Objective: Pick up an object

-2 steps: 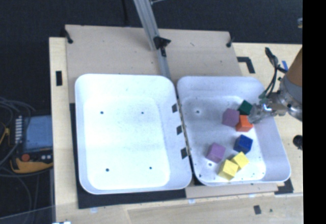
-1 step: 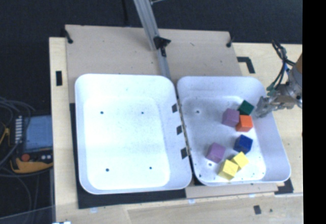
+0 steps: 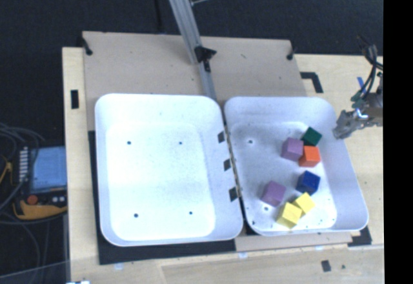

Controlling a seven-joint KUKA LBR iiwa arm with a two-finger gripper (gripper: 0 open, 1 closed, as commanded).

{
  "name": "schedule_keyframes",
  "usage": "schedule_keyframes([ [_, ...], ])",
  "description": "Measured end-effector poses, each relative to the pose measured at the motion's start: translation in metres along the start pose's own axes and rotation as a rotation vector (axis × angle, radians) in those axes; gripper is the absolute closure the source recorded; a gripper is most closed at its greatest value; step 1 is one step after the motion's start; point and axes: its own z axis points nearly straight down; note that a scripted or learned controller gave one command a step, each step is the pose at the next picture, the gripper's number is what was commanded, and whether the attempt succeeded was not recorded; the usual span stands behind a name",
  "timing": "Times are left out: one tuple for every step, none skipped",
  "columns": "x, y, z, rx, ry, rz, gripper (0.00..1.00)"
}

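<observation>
The right bin (image 3: 258, 121) holds several small cubes. A green cube (image 3: 312, 136) sits at the back, with an orange cube (image 3: 310, 156) just in front of it and a purple cube (image 3: 292, 148) to their left. A blue cube (image 3: 309, 182) lies nearer the front. A second purple cube (image 3: 273, 193) and two yellow cubes (image 3: 304, 202) (image 3: 290, 213) sit near the front rim. My gripper (image 3: 345, 125) hangs at the bin's right rim, to the right of the green cube and apart from it. Nothing shows in its grasp.
The left bin (image 3: 161, 166) stands beside the right one, joined along the middle by black clips (image 3: 227, 163). A slanted metal rail (image 3: 187, 18) rises behind the bins. A blue box (image 3: 49, 169) and cables lie off the bench's left side.
</observation>
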Motion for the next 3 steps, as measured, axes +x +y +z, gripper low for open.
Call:
schedule_keyframes([
  [0.053,0.009,-0.006,0.003,0.003,-0.004,1.00],
  [0.098,0.026,0.000,0.005,0.003,0.001,1.00],
  [0.153,0.032,0.017,0.007,0.005,-0.003,1.00],
])
